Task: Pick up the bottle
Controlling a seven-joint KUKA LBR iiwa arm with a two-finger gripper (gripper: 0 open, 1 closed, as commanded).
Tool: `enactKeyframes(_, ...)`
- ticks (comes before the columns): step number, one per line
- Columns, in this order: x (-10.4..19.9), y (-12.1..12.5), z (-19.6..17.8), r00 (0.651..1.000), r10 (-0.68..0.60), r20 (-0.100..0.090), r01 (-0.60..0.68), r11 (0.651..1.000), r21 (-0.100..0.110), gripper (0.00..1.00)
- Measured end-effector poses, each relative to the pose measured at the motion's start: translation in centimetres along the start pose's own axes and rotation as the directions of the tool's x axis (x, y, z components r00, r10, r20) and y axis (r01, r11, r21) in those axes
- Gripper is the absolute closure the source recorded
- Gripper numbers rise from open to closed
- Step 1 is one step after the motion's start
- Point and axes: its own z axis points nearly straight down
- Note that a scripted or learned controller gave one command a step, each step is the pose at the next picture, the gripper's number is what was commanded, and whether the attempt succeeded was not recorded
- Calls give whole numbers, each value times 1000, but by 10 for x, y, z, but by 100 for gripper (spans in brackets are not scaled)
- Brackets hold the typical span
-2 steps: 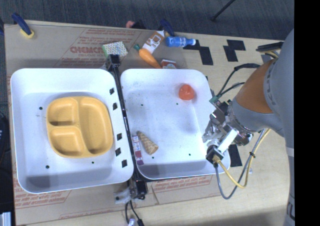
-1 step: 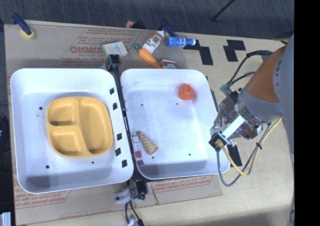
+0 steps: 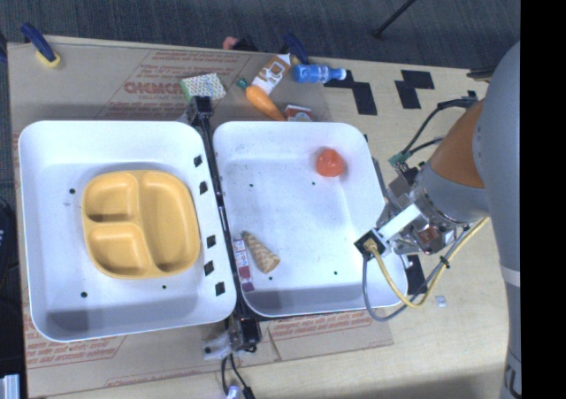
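From above, the blue bottle [image 3: 317, 74] lies on the worktop [image 3: 424, 349] behind the right bin [image 3: 292, 300], outside it. The gripper [image 3: 402, 242] hangs far away by that bin's right edge. Nothing is picked up yet.

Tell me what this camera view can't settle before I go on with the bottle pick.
- Gripper, camera view: the wrist housing and yellow cable cover the fingers, so their state is unreadable.
- Blue bottle, beyond the right bin on the bench: too small and blurred to read cap or label.
- Orange-and-white item beside it: too blurred to identify.
- Arm: cut off by the right edge.
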Motion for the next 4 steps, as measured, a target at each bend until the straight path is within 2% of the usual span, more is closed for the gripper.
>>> enactKeyframes(1, 15, -35, 9, 983, 184, -1, -184, 983, 1, 100)
enactKeyframes(2, 6, -15, -3, 987, 163, -2, -163, 987, -2, 100)
enactKeyframes(3, 19, -46, 3, 1000, -15, 0, 15, 1000, -1, 100)
enactKeyframes(4, 30, -71, -3, 989, 147, -2, -147, 989, -4, 100)
